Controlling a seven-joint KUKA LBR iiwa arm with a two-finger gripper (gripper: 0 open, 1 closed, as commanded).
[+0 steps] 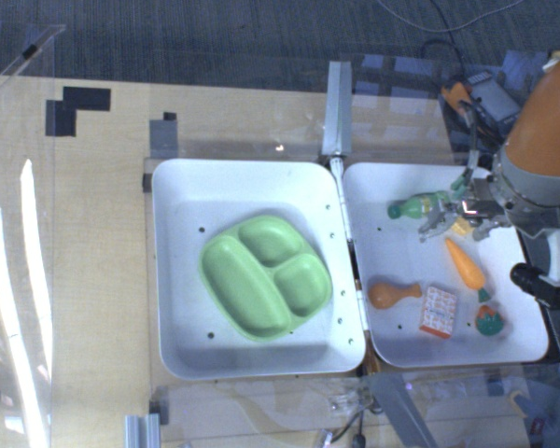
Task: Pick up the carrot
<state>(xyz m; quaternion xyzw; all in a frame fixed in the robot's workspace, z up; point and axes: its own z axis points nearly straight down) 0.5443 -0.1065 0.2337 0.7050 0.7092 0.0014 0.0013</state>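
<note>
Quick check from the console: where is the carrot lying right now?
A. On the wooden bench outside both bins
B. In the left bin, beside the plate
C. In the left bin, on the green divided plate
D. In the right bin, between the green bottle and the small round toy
D: the carrot lies on the floor of the right bin, below the green bottle and above the small round toy, with the end effector just above it.

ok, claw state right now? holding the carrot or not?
Claw: open, holding nothing. It sits in the right bin, above the carrot and beside the green bottle.
</note>
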